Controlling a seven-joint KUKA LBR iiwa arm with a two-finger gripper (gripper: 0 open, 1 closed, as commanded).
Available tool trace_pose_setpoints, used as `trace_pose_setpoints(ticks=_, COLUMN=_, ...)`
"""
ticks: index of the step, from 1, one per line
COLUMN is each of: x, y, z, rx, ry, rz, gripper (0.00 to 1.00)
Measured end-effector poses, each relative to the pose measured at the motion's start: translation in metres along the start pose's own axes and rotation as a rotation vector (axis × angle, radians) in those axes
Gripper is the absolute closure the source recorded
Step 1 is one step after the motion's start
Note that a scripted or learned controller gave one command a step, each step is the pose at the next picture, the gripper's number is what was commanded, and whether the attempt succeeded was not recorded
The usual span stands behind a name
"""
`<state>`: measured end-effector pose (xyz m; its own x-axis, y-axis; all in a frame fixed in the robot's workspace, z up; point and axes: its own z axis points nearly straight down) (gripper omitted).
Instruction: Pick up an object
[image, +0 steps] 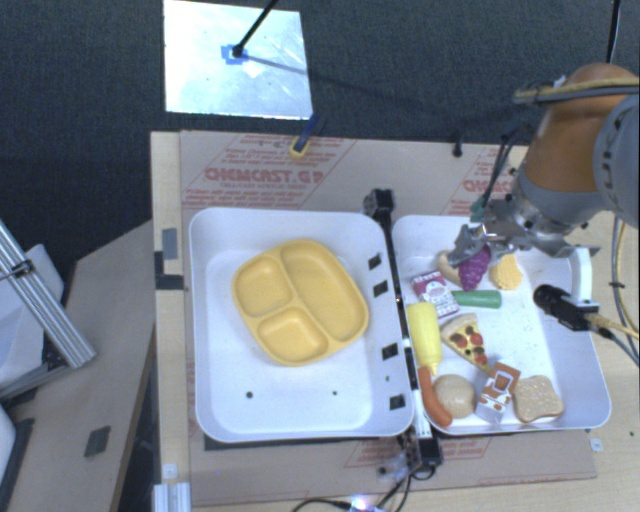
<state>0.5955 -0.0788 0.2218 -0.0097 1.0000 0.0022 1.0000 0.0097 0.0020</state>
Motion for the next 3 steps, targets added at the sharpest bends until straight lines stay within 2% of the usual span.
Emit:
trace_pose_setpoints(ticks=1, x=0.058, y=0.018, z=-0.007, rx=-0.002, ry=0.0, rz=-0.001, gripper=1.0)
trace_pose_setpoints(ticks=2, x=0.076, y=0.037, z=-0.013, rx=-0.002, ry=-0.001, rz=0.002, gripper=1.0)
trace_pose_setpoints(ticks=3, x=0.071, y=0.029, z=0.007, rx=0.002, ry=-0.003, rz=0.009, gripper=1.0)
